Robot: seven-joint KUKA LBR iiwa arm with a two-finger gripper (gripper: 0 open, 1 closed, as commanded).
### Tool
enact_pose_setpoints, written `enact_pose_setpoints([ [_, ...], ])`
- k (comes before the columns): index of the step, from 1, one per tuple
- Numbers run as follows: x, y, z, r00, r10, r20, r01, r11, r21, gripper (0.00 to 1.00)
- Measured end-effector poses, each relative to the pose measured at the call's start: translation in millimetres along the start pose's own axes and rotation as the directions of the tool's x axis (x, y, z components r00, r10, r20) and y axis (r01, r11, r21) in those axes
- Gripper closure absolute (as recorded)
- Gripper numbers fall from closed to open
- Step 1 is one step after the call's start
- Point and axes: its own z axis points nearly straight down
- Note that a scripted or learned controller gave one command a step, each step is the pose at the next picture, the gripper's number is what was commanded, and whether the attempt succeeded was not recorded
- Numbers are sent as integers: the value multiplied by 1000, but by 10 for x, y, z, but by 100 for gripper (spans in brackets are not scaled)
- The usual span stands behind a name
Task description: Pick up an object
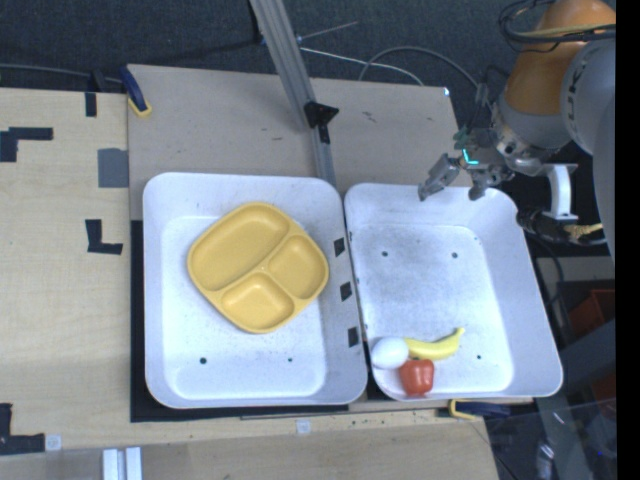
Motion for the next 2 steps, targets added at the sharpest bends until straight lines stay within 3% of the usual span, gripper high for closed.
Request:
enact_pose_setpoints([
  [2, 135, -26, 1211, 1000, 0, 0, 0, 1000, 2, 0],
])
